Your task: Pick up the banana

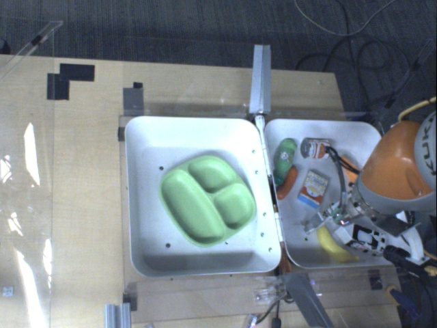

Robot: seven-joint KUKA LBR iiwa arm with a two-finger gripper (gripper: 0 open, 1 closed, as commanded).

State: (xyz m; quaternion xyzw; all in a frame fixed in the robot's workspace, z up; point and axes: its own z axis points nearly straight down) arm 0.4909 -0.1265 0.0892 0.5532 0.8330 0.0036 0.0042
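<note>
The jaws (339, 217) hung low in the near part of the right bin (365, 132), reaching in from the right under the grey arm with its orange band (396, 166); whether they were released or clenched could not be told, as the metal parts blurred together. The banana (330, 243) lay just near of them on the bin floor, close to the near wall, and seemed to touch or nearly touch the tool, though nothing showed it gripped. Farther off sat a small white and orange box (313, 186), a green and orange vegetable (285, 161) along the left wall, and a can (315, 147) toward the far side. In the left bin (140, 183) rested a green divided tray (207, 198), and both bins stood on the wooden counter (68, 197)
</note>
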